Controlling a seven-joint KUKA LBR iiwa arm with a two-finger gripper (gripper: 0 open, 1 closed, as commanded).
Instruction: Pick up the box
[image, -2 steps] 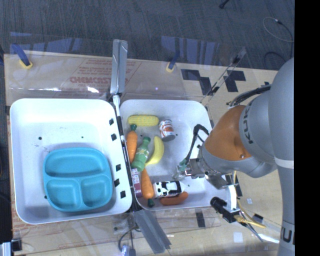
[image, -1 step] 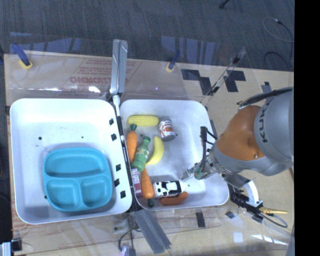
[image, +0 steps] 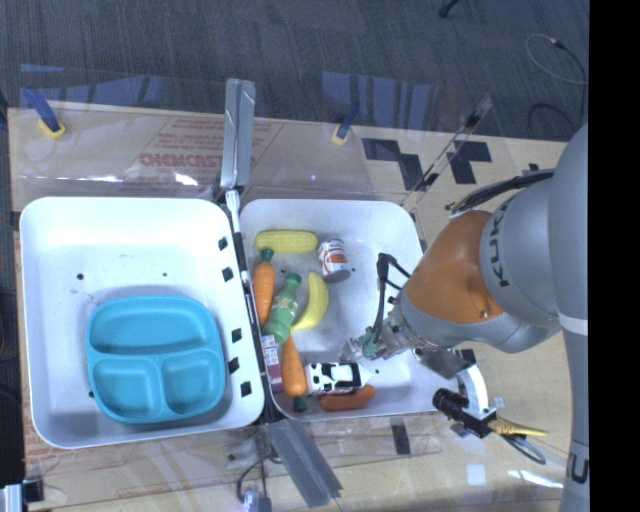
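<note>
The approach step was judged in hand: the gripper, its state indeterminable, was positioned just above the box near the right bin's front edge, and a descent was called for.

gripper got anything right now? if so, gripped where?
Cannot be told. The gripper sits low in the right bin, just above the black-and-white box, but the wrist hides its tip, so no grasp on the box is visible.

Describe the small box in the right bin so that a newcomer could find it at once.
Look in the right bin, along its near edge. The box lies there, just above a red sausage and right of a carrot. It alone has black and white patches like a cow.
</note>
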